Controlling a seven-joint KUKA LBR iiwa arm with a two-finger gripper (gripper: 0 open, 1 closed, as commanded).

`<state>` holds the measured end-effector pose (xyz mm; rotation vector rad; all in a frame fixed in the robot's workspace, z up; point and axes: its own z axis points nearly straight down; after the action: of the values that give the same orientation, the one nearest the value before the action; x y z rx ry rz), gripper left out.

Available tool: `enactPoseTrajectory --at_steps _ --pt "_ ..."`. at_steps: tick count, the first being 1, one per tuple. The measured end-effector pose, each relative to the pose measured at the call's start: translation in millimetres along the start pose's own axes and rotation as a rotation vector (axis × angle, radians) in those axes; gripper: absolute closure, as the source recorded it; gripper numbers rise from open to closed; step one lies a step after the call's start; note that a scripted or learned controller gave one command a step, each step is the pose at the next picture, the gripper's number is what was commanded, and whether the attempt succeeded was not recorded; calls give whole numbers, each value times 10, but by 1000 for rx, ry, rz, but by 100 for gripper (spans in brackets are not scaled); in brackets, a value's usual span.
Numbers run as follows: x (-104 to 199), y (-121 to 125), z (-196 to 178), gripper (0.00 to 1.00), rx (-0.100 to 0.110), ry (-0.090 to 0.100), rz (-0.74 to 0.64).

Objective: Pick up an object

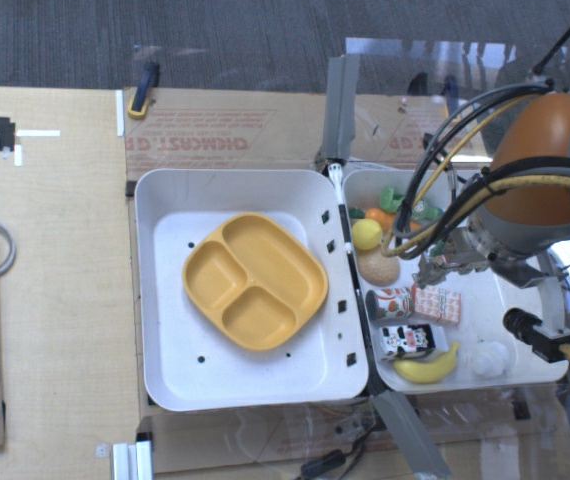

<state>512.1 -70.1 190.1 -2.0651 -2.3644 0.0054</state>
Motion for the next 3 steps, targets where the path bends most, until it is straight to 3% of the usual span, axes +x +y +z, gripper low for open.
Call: enactPoseTrajectory --at_steps 1,2,3 --pt "-556 -103 229 100 0 0 278" --pt "-1437 -207 -1178 100 -2 -2 63" --pt "-1466 -547 -2105 100 -1 -1 264"
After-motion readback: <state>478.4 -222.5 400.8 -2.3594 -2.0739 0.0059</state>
